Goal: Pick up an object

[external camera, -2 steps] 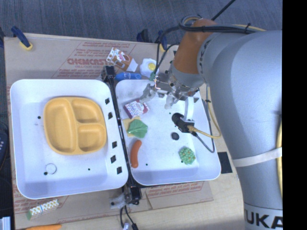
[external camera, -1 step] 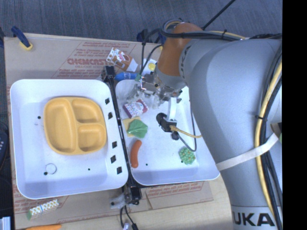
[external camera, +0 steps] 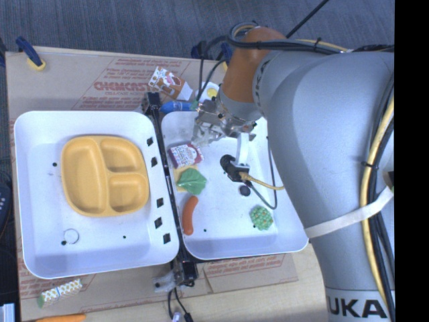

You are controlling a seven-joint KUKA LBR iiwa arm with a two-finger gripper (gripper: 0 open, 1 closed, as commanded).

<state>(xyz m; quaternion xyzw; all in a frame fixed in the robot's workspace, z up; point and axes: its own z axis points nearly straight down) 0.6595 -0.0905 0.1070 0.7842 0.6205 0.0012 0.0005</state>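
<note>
Over the right bin (external camera: 288,237) we see the grey arm (external camera: 315,113) reaching in from the right, its orange band (external camera: 242,69) sitting above the wrist near the bin's far edge. Below the band we make out the gripper (external camera: 209,127), a cluster of metal parts hanging over the bin's upper left corner. We cannot tell whether its fingers are spread or pressed together; they are too small and cluttered to read, and we see nothing clearly between them.

Just below the gripper, on the bin floor, lies a small maroon packet (external camera: 185,155), close to the divider between the bins. Beside it toward us sits a yellow and green leafy piece (external camera: 190,179), and nearer still an orange sausage shape (external camera: 189,216) lies lengthwise along the left wall. A green bumpy ball (external camera: 261,217) rests near the right side of the bin, well apart from the others. A black fitting with a tan cable (external camera: 234,170) hangs off the arm over the middle of the bin.

Across the divider, the left bin (external camera: 33,247) holds a yellow divided tray (external camera: 104,174), lying flat in its centre.

Behind the bins, on the cardboard (external camera: 100,79), we see a small printed packet (external camera: 164,81) and a blue object (external camera: 177,105).
</note>
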